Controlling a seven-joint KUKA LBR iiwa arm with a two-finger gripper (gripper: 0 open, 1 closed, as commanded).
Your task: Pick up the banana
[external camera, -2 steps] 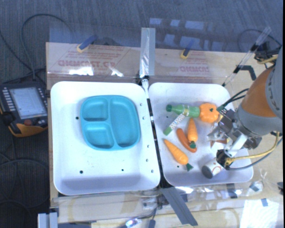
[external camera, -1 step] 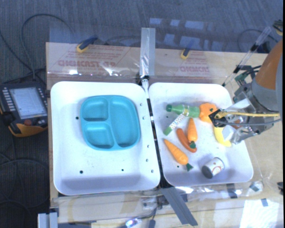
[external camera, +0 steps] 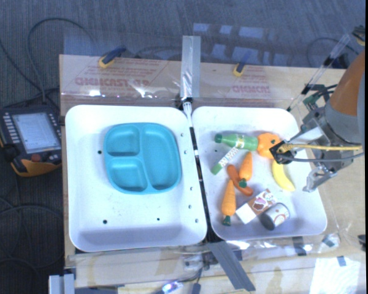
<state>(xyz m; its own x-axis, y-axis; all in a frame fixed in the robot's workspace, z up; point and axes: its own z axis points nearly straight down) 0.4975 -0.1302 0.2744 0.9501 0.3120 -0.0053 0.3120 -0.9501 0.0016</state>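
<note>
In the camera view, the yellow banana [external camera: 283, 176] lies flat on the floor of the right shallow white bin [external camera: 306, 224], near its right wall. It sits just below a round orange fruit [external camera: 267, 143] and to the right of a small orange carrot [external camera: 246, 166]. The grey arm's gripper [external camera: 316, 177] hangs over the bin's right edge, just beside the banana with a narrow gap between them; I cannot tell how far open it is, and nothing shows in its hold. A green plastic bottle [external camera: 238, 141] lies left of the orange fruit, a larger orange carrot [external camera: 229, 202] lies lower down, and a small silver-ended can [external camera: 275, 215] rests near the front. The left shallow white bin [external camera: 86, 225] holds a blue divided plastic plate [external camera: 141, 157]. Both bins rest on the pale wooden table [external camera: 346, 225].
</note>
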